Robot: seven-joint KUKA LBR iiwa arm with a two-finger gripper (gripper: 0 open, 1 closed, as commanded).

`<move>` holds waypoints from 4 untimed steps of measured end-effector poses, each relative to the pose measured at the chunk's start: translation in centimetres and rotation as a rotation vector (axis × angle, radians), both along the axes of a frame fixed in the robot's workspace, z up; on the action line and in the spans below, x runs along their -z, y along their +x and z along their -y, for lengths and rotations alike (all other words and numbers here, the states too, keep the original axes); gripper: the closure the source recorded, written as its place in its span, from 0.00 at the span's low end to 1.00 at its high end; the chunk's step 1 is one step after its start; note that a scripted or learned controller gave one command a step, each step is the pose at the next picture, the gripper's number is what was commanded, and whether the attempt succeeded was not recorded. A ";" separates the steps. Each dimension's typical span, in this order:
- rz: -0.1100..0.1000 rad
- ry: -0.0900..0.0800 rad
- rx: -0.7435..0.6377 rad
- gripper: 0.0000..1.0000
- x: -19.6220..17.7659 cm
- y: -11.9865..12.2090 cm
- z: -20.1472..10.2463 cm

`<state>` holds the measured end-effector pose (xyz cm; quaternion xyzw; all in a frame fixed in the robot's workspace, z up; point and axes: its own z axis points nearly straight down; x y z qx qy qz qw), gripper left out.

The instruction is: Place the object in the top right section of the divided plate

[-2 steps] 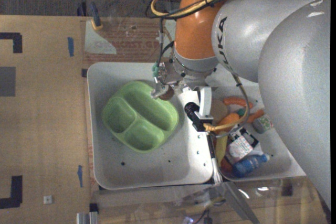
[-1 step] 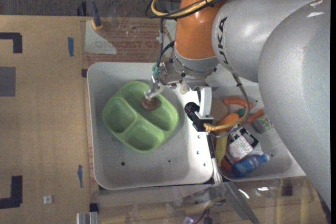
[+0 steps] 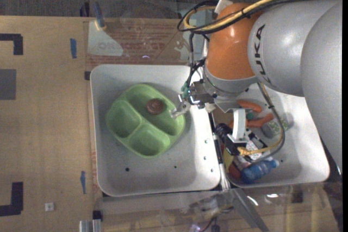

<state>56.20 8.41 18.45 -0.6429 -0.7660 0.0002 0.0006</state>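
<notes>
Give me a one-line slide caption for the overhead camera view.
KUKA arm's end effector at the rim of a green divided plate in the left bin, a small brown object in its top right section.

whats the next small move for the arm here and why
Probably lift the gripper straight up and back toward the right bin. A small brown object already lies in the top right section of the green plate, and the gripper sits at the plate's right rim, apart from it, so nothing seems left to place.
</notes>
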 end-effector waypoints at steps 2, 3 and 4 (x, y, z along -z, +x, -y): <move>0.003 -0.001 -0.185 0.00 -20.3 -3.7 0.0; 0.004 -0.001 -0.189 0.00 -25.1 -5.4 -6.1; 0.005 0.000 -0.237 0.00 -25.1 -3.9 -12.5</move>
